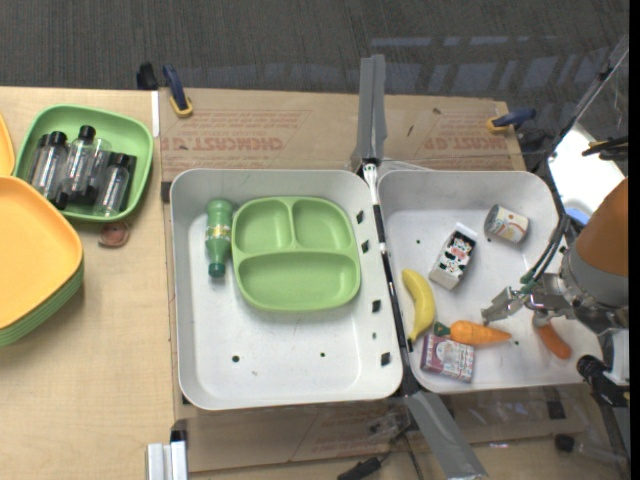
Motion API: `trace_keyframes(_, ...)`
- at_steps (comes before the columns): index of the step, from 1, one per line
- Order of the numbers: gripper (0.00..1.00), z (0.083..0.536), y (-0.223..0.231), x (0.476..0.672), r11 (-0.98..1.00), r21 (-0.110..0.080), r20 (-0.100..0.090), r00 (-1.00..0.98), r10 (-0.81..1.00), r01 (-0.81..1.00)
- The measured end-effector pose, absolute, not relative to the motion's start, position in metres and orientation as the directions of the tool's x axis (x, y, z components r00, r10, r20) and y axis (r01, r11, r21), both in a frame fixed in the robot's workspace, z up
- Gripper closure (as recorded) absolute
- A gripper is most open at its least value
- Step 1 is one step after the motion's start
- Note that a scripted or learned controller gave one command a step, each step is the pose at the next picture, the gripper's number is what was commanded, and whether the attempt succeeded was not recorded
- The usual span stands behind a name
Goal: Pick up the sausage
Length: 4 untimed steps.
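Note:
The sausage (553, 341) is a short orange-red piece lying near the right wall of the right bin (520, 183), partly under the arm's wrist. My gripper (518, 310) hangs low over the bin floor just left of and above the sausage, between it and a carrot (480, 333). Its fingers look spread apart, one fingertip (492, 313) reaching toward the carrot's thick end. Nothing shows between them. The sausage's far end is hidden by the gripper body.
The right bin also holds a banana (420, 301), a pink packet (448, 357), a small white box (454, 257) and a can (507, 225). The left bin (290, 368) holds a green divided plate (296, 252) and a green bottle (217, 236).

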<state>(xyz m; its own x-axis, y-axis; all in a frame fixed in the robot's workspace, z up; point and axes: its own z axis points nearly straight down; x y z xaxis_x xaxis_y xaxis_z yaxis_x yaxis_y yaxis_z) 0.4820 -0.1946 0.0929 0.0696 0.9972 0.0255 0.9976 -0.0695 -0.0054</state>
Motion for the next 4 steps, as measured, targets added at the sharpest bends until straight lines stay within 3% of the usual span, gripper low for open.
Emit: trace_keyframes(4, 0.00, 0.0929, -0.1946, 0.4820, -0.069, -0.005, 0.025, 0.070, 0.997, 0.998)
